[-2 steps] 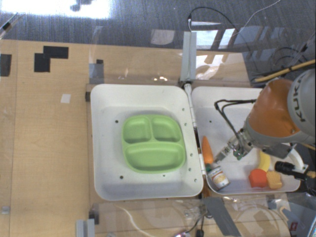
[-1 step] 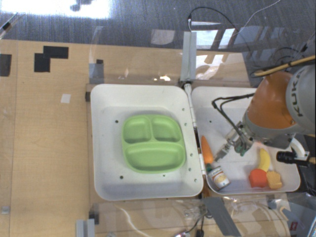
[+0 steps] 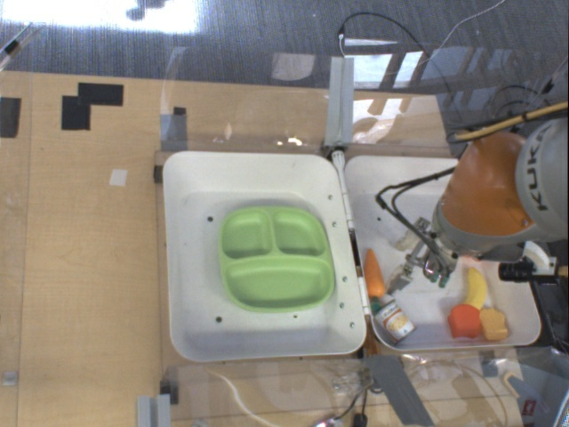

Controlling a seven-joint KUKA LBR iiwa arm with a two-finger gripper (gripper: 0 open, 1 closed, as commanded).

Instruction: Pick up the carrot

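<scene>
Bench (image 3: pixel 80 238) pale wood, grey floor behind; gripper (image 3: pixel 418 269) near carrot (image 3: pixel 374 274), grip state unclear.

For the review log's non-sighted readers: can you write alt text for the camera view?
The grey-and-orange arm's hand hovers in the right bin, just right of the carrot lying by the bin's left wall. A small jar, banana and red fruit sit nearby; the left bin holds a green divided plate.
</scene>
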